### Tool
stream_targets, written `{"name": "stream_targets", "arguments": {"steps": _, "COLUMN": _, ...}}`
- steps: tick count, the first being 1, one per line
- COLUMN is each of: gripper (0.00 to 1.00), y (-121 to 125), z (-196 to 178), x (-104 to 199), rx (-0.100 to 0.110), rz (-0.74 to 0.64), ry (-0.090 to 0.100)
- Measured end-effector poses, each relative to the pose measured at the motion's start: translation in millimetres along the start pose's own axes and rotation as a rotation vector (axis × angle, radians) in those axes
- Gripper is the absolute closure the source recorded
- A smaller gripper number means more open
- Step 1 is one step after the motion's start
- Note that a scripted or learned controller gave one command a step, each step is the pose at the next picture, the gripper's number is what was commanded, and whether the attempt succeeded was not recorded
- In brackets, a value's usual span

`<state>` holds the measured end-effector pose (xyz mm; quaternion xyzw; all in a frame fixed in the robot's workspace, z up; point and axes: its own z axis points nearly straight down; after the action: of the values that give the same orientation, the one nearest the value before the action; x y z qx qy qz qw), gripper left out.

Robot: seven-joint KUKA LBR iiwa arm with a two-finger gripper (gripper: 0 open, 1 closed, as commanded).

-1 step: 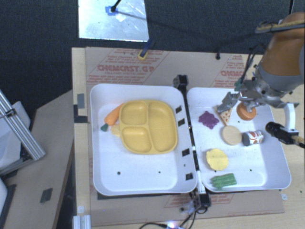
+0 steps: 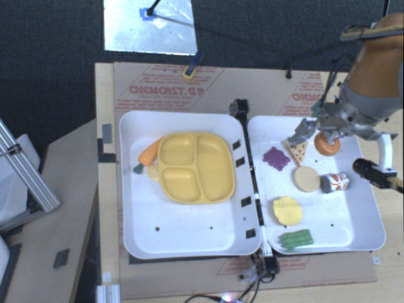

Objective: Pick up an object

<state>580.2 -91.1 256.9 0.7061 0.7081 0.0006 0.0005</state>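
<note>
A: Starting at the bottom of the frame, the right bin (image 2: 372, 232) has a green bean pod (image 2: 295, 238) near its lower rim, then a yellow disc (image 2: 287, 210) just above it. Any trouble there?

B: Little; they lie well apart from the arm. Higher up, the tan round piece (image 2: 307, 178) touches or nearly touches the small can (image 2: 335, 182), so a descent between them could knock the can rolling.

A: And the end effector (image 2: 310, 133)?

B: It hangs toward the upper right, over the pizza slice (image 2: 296, 151), beside the orange piece (image 2: 327, 144). I cannot tell how it is set. The slice is flat and thin; I judge a grasp may slide off or shove it into the purple piece (image 2: 276, 158).

A: The left bin (image 2: 136, 232)?

B: The yellow tray (image 2: 192, 167) and carrot (image 2: 149, 151) sit far from it.
</note>
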Motion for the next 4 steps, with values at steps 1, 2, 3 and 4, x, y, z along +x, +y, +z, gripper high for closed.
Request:
{"name": "stream_targets", "arguments": {"steps": 1, "gripper": 0.00, "y": 2, "z": 63, "x": 1, "rx": 0.005, "rz": 0.002, "ry": 0.001}}
{"name": "stream_targets", "arguments": {"steps": 2, "gripper": 0.00, "y": -8, "z": 114, "x": 6, "rx": 0.005, "rz": 0.001, "ry": 0.001}}
{"name": "stream_targets", "arguments": {"steps": 3, "gripper": 0.00, "y": -5, "z": 149, "x": 6, "rx": -0.008, "rz": 0.001, "ry": -0.002}}
{"name": "stream_targets", "arguments": {"steps": 4, "gripper": 1.00, "y": -5, "z": 140, "x": 6, "rx": -0.006, "rz": 0.002, "ry": -0.001}}
